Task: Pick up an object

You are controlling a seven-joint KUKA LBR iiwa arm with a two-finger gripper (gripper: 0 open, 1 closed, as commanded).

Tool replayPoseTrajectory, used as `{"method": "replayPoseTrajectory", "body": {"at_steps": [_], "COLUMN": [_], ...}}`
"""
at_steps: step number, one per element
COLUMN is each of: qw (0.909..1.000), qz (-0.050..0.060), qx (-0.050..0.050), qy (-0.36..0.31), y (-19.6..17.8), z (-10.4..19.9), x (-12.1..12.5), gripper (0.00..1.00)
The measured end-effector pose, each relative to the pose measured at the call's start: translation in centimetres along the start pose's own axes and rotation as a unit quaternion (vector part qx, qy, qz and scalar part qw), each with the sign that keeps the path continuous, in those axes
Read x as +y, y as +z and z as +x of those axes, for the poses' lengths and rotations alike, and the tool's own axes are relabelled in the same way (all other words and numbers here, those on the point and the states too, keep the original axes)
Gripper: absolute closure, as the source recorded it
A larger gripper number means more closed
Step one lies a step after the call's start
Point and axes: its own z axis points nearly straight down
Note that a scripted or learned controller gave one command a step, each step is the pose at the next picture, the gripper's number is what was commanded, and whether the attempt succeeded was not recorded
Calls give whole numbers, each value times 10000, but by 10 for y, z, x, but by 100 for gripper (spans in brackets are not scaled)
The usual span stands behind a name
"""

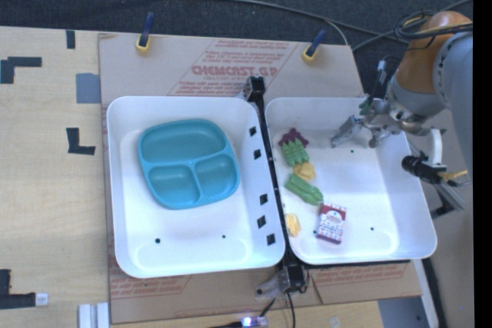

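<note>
Two white bins are seen side by side on the bench. A blue divided plate (188, 162) lies in the left bin (123, 188). Green items (298, 169), a small yellow piece (293, 224) and a red-and-white box (331, 223) lie in the right bin (400, 219). The gripper (355, 130) is positioned over the right bin's far right part, nothing held.

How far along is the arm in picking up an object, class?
Done: the gripper has reached over the right bin, near its upper edge. In hand: nothing visible between its fingers. Left: the red-and-white box, the green pieces and the small yellow piece all lie on the bin floor, so a grasp and lift remain.
</note>
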Motion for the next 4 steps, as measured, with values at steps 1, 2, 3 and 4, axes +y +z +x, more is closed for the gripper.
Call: {"method": "replayPoseTrajectory", "body": {"at_steps": [1, 2, 3, 4], "qw": [10000, 10000, 10000, 10000], "qz": [-32, -50, -47, -57], "qx": [-14, -31, -6, -6], "qy": [-7, -16, -2, -9], "y": [26, 15, -30, -82], "z": [1, 0, -7, 1], "x": [0, 1, 1, 9], "gripper": [0, 100, 100, 100]}}
